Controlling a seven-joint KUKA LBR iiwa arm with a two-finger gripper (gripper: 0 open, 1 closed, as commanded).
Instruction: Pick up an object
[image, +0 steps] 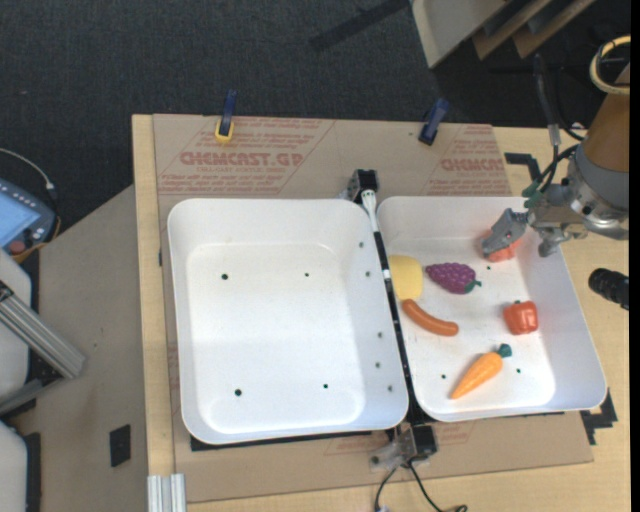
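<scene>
Two white bins sit side by side. The left bin (270, 320) holds nothing. The right bin (560, 385) holds a lemon (405, 275), sausage (430, 319), grapes (451, 276), carrot (478, 373) and pepper (520, 317). At its far right corner, the gripper (525, 232) hangs beside an orange piece (498, 248); grip unclear.

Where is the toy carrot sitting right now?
The toy carrot lies in the right bin, near its front edge, below the red pepper and right of the sausage.
</scene>
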